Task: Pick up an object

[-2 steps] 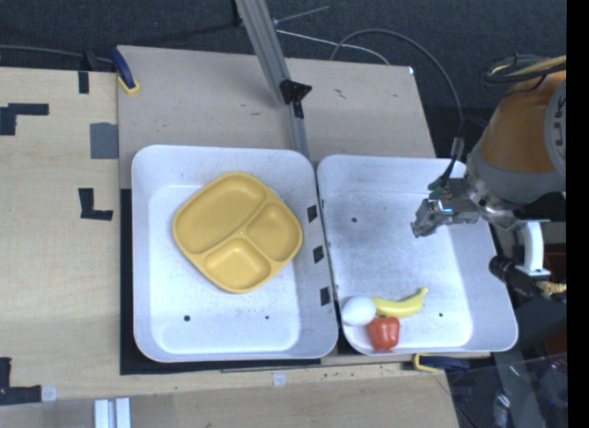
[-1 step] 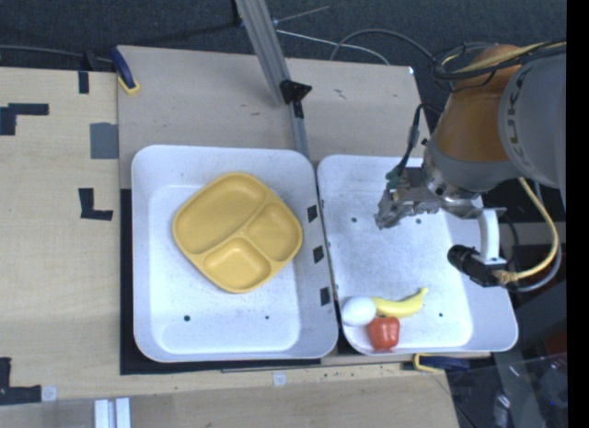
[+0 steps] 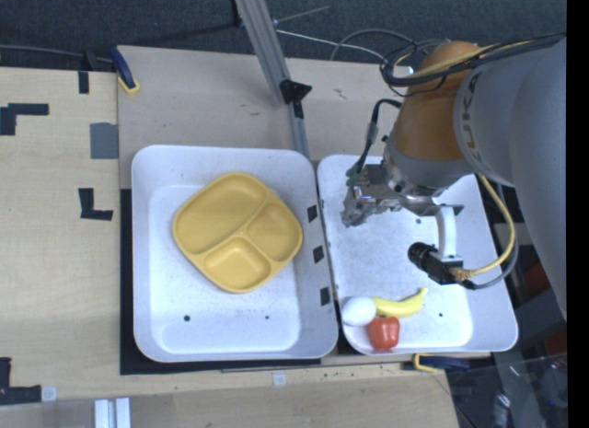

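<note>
Light wood bench [image 3: 212, 95] with black tape marks on the left and dark floor beyond the top edge; no readable labels anywhere. Two white bins sit side by side: the left bin [image 3: 152, 325] has a yellow divided plate [image 3: 237, 231], the right bin [image 3: 488, 325] has a white egg [image 3: 359, 310], a banana [image 3: 402, 304] and a red pepper [image 3: 385, 331] bunched at its near edge. The gripper [image 3: 353, 213] is over the right bin's left side, well apart from them; whether it's open or closed can't be told.
</note>
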`<state>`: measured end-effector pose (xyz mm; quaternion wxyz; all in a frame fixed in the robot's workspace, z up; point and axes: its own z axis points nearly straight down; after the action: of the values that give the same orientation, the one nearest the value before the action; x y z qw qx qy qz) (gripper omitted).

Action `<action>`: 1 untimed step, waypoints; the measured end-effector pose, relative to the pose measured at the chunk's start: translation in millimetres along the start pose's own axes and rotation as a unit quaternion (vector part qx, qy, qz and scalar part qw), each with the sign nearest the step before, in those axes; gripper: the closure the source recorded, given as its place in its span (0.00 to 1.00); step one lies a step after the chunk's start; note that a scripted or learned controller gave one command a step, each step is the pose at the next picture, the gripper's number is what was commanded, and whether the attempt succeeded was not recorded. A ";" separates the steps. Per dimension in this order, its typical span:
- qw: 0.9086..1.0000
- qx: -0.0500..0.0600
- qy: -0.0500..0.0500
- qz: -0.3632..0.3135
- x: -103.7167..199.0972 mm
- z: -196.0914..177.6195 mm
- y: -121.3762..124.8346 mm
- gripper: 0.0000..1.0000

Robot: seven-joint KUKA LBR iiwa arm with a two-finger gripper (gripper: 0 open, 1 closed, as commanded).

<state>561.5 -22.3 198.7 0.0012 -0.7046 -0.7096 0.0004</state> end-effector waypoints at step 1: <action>1.000 -0.001 0.000 0.000 43.8 -8.4 9.9 1.00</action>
<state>571.1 21.6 207.2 0.0009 -0.7047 -0.7095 -0.0002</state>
